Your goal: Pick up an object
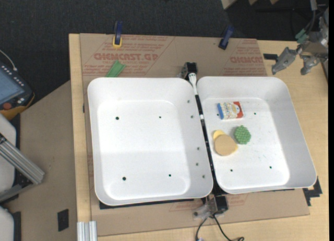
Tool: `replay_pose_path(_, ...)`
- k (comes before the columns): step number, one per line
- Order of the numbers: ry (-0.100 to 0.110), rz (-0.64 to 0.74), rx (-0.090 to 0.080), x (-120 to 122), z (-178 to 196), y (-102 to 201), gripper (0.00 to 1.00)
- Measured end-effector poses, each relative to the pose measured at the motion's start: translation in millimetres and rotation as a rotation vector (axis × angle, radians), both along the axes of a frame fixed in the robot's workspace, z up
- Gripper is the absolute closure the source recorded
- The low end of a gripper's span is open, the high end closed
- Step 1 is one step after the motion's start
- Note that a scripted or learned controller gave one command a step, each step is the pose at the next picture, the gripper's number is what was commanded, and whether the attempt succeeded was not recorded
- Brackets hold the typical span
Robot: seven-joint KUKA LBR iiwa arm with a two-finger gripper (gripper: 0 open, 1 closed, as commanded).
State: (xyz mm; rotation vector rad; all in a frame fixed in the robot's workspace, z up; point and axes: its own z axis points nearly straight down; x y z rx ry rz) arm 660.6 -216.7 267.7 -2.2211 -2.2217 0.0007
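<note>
At the upper right of the camera view, beyond the far right corner of the right bin (292, 130), the end effector (295, 62) hangs over the bench (52, 146), outside both bins. Two grey prongs point down and apart, with a clear gap between them, so it looks spread open, and nothing sits between them. It touches no object.

By that reading the pick has hardly begun: no object has been lifted, and all of them lie well apart from the end effector, down in the right bin. Left to do are the approach over the bin, the descent, the close and the lift.

Nearest the end effector is a small blue, white and red packet (230, 110), lying flat in the far half of the bin. Below it a knobbly green ball (242, 135) rests just beside a tan disc (225, 145), which overlaps a small yellow piece (217, 134) at its upper left. These three form a tight cluster, so the packet, standing alone, looks the easier target.

Further out, the left bin (104, 130) adjoins the right one. A green scrap (115, 69) lies on the cardboard sheet (156, 52) behind it, held by a blue clamp (118, 34).
</note>
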Motion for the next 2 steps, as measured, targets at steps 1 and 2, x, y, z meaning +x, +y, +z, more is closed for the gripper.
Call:
replay_pose_path(1,-0.018,0.003,-0.006,8,132,15,0.00)
replay_pose_path(2,0.000,0.011,0.004,-10,138,130,0.00)
